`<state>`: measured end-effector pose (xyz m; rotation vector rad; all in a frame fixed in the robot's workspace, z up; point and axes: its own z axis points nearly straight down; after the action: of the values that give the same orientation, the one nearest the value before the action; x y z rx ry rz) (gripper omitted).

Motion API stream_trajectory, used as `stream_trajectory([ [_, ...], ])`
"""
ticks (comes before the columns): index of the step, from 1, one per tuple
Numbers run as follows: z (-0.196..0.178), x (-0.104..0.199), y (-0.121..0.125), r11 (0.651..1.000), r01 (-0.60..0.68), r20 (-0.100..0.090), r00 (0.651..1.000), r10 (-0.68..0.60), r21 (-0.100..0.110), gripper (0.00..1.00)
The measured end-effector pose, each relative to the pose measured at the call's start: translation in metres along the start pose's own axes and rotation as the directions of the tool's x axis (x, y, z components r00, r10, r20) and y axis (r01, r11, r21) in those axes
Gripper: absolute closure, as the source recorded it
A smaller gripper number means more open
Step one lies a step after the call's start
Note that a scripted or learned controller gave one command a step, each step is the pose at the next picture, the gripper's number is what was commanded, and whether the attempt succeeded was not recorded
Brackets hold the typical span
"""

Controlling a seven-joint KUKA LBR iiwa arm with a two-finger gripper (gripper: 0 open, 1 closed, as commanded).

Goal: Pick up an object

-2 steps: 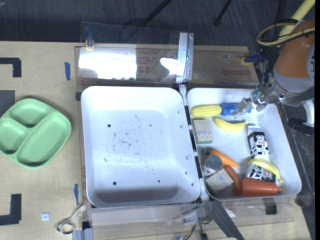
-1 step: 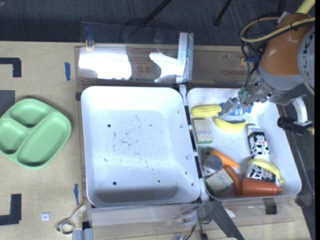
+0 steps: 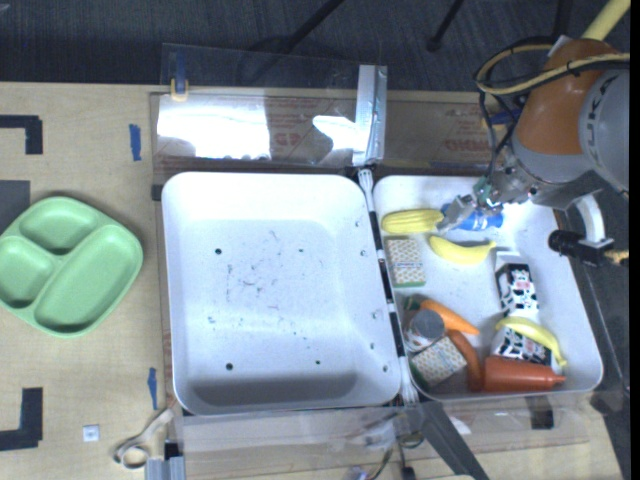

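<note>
The pincer [image 3: 478, 204] is seen low in the right bin [image 3: 585, 368], above a banana [image 3: 461, 251]; its opening cannot be told. The banana, judged light and smooth, is best gripped across its middle.

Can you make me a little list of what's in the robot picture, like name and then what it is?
arm: grey and orange, reaching in from the right
hand: low over the right bin's far end
near hand: banana, corn cob
also in right bin: carrot, cow-patterned carton
left bin: white
on bench: green divided plate
</note>
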<state>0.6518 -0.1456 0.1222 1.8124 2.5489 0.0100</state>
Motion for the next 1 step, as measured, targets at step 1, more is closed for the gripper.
stream_trajectory([
  [1,-0.0003,0.0039,0.0196,0.992,-0.123,-0.002,0.992,0.123,0.005,0.00],
])
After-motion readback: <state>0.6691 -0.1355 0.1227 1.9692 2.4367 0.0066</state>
